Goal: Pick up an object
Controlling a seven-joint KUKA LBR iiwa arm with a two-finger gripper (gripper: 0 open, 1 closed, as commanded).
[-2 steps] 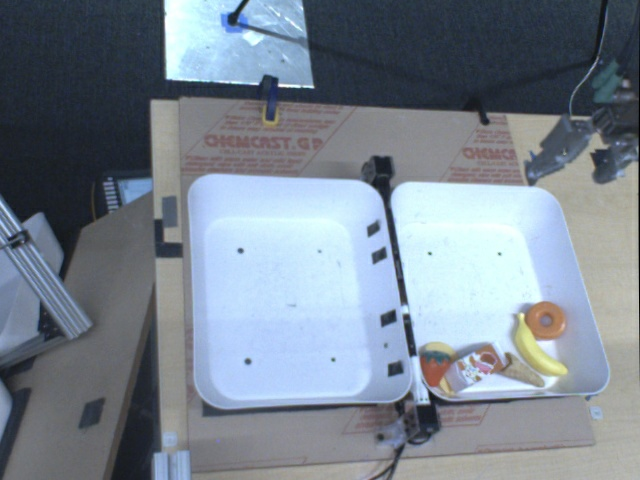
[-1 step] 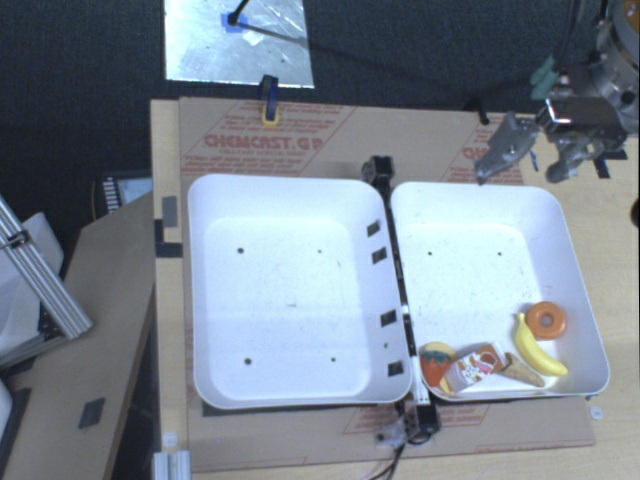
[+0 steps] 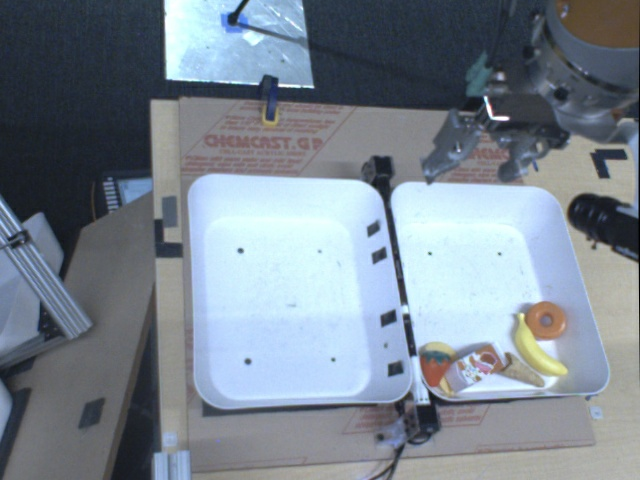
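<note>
The brown cardboard sheet (image 3: pixel 300 133) under the bins has red letters that say "CHEMCAST", with more letters after it too blurry to read. The small packet (image 3: pixel 472 366) has a picture, but no words can be read.

A metal sheet (image 3: pixel 238 26) lies beyond the cardboard (image 3: pixel 300 138).

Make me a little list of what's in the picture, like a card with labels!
bins: left bin and right bin, both white, side by side
toys: banana, orange ring, orange round toy, small packet, brownish piece
where the toys are: bunched in the right bin's near corner
arm: grey with an orange band, coming in from the right
tool: open, above the far edge of the right bin, holding nothing
picked up yet: no
</note>
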